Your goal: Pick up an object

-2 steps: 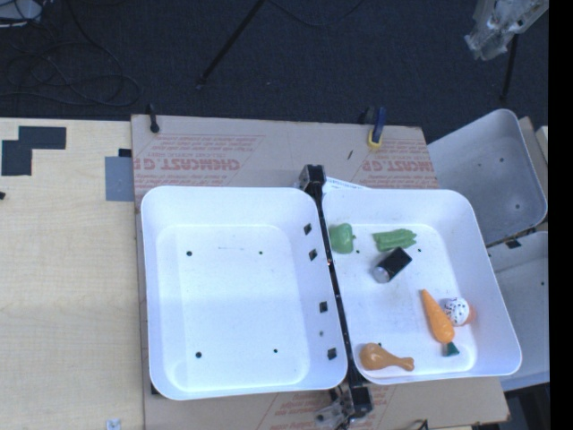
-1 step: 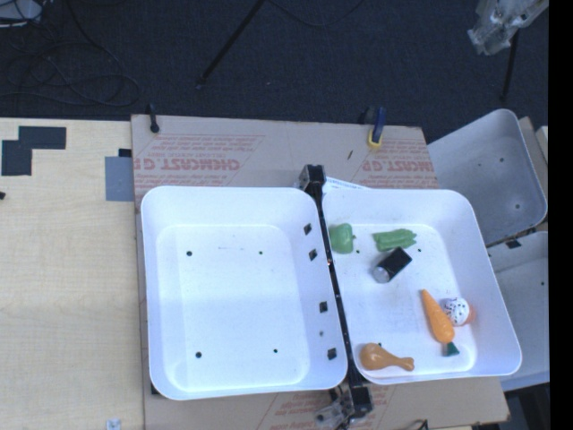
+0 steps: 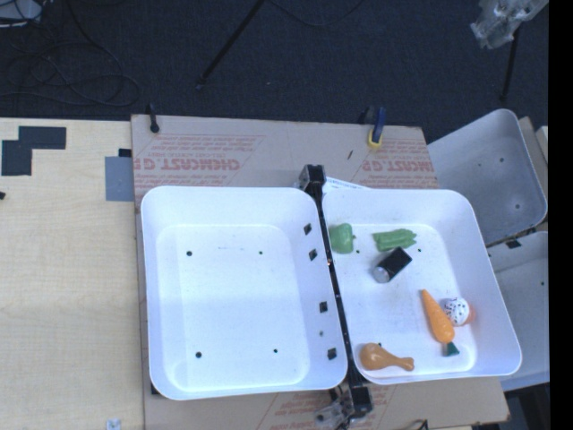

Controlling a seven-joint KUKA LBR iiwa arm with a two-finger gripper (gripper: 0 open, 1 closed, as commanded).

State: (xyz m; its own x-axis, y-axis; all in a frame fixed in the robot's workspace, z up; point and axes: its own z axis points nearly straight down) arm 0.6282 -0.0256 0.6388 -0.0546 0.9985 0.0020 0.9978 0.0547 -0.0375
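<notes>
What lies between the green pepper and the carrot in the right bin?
In the camera view, a small black cylinder lies between the green pepper and the carrot, on the right bin's floor.

Glossy white plastic bins [image 3: 179, 206]; matt cardboard [image 3: 224, 155] beneath.

Bright, even light; slightly soft focus
</notes>
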